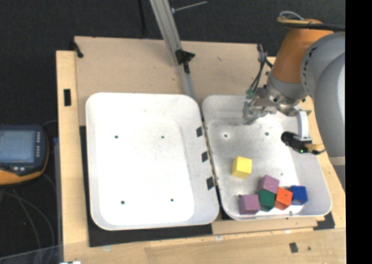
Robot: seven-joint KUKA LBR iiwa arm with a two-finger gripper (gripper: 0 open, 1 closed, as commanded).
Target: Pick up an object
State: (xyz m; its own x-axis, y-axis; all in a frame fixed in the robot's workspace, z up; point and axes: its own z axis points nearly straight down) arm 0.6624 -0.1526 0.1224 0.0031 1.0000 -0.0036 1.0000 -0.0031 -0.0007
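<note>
Yellow block (242, 167) looks light, rigid; grip its flat opposite sides; pincer (251, 113) hovers apart, whether spread I cannot tell

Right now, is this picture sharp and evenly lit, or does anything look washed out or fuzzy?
In the camera view, the left bin is bright, nearly washed out under even light; the blocks, such as the yellow cube, cast only faint shadows; the whole frame is soft and grainy, and the pincer is too blurred to read its details.
</note>
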